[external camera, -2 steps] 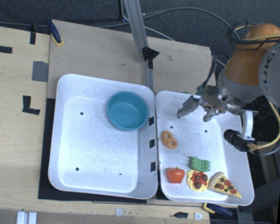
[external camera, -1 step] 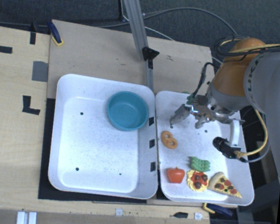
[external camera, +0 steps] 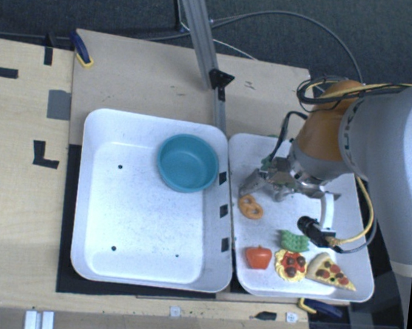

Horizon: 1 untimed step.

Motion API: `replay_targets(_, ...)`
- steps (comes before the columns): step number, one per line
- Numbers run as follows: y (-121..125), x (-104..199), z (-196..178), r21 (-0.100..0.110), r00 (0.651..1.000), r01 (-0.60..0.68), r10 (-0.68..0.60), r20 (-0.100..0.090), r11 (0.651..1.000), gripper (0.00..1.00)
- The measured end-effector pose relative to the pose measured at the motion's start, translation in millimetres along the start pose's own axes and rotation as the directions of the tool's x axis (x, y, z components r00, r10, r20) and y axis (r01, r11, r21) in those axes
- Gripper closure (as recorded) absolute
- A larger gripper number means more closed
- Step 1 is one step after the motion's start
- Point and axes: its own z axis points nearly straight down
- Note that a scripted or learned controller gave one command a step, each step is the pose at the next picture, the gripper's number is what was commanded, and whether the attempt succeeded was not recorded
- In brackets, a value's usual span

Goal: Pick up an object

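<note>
Two glossy white bins (external camera: 99, 184), round blue bowl (external camera: 187, 163) (left), twisted pretzel (external camera: 250, 206)

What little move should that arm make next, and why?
Probably lower the tool straight onto the pretzel. It hangs just above that piece in the right bin, nothing shows between its fingers, and the other toy foods lie farther off.

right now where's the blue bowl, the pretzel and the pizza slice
blue bowl (external camera: 187, 163): camera view, on the inside bottom of the bowl
pretzel (external camera: 251, 207): camera view, on the middle of its twisted loop
pizza slice (external camera: 330, 272): camera view, on the topped face near its centre
</note>
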Motion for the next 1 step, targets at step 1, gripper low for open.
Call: replay_targets(1, 1.4, 0.2, -13.2, -0.005, 1.000, 0.001, -0.001, 0.000, 1.000, 1.00)
